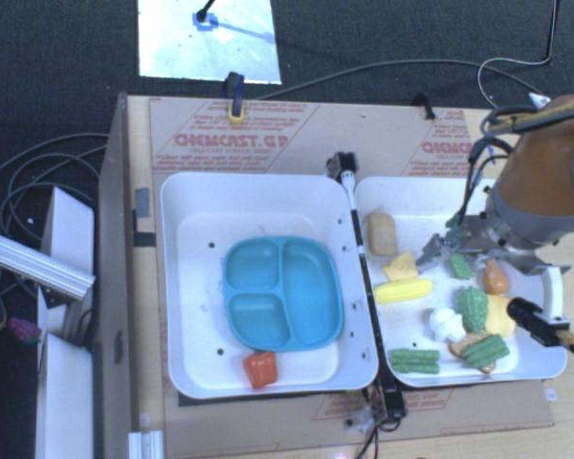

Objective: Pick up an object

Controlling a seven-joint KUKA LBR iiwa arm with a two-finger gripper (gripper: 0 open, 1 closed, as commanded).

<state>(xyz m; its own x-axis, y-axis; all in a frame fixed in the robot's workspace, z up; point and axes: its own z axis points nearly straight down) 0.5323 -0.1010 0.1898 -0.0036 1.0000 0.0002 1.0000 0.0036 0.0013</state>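
Note:
The right bin (555, 366) holds several toy foods. Among them are a tan bread roll (381, 232), a yellow wedge (400, 267), a yellow corn cob (403, 292), a white piece (447, 325), an orange carrot (496, 275), a green vegetable (474, 306) and a green bean pod (414, 360). My gripper (442, 251) hangs low over the middle of this bin, just right of the yellow wedge. A small green piece (460, 267) lies right beside it. Nothing is visibly held.
The left bin (187, 256) carries a blue divided plate (283, 291) and a red-orange pepper (260, 368) at its front edge. A black divider rail (362, 266) runs between the bins. More green and yellow pieces (488, 347) crowd the right bin's front corner.

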